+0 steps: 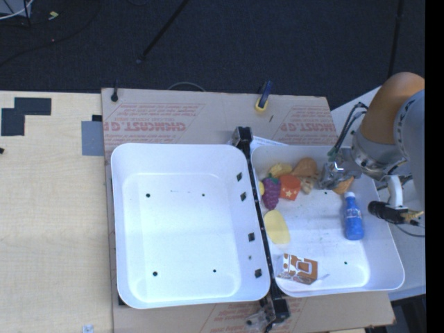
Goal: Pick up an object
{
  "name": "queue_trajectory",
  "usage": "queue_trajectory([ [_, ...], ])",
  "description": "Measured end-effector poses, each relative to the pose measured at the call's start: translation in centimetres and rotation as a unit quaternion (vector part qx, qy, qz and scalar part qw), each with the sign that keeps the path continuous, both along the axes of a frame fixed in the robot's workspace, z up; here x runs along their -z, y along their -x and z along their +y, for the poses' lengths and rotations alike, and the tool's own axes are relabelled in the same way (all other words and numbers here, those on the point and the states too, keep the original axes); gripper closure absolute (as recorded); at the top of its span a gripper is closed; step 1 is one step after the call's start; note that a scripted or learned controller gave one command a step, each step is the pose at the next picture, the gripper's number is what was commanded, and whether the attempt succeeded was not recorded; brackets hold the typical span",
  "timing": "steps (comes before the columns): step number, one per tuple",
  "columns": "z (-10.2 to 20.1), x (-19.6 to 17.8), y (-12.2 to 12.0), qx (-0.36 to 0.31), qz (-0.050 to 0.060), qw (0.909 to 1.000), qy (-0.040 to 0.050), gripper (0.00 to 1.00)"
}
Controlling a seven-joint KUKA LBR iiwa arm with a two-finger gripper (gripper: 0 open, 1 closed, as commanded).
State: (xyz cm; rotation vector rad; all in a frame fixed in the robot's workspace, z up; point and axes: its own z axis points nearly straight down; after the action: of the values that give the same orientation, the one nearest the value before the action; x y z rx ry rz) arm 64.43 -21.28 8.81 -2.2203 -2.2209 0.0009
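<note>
The right bin (374, 272) holds a cluster at its far left: a purple grape bunch (270, 192), a red block (290, 187), a tan rounded piece (304, 166) and a small yellow piece (279, 169). A pale yellow lemon-like object (277, 227) lies nearer the front. A blue bottle (353, 216) with a white cap lies toward the right. A brown-and-white carton (300, 268) rests at the front edge. My gripper (336, 176) hangs low over the bin's far right, just above the bottle's cap and right of the tan piece.
The left bin (139, 269) sits beside the right one, with a black divider rail (253, 207) between them. Cardboard lies under both bins. A blue-yellow clamp (263, 97) stands at the back edge. The arm's orange band (388, 109) fills the right side.
</note>
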Motion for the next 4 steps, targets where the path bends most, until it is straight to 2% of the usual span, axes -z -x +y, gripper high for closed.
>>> queue_trajectory([
  [1,0.1,0.0,0.0,-0.001,0.0,1.0,0.0,0.0],
  [2,8.4,0.1,0.1,-0.002,0.001,1.0,-0.001,0.0],
  [3,4.8,0.1,1.7,0.001,0.001,1.0,0.0002,0.0],
  [4,10.8,0.0,0.1,-0.001,0.002,1.0,0.0062,0.0],
])
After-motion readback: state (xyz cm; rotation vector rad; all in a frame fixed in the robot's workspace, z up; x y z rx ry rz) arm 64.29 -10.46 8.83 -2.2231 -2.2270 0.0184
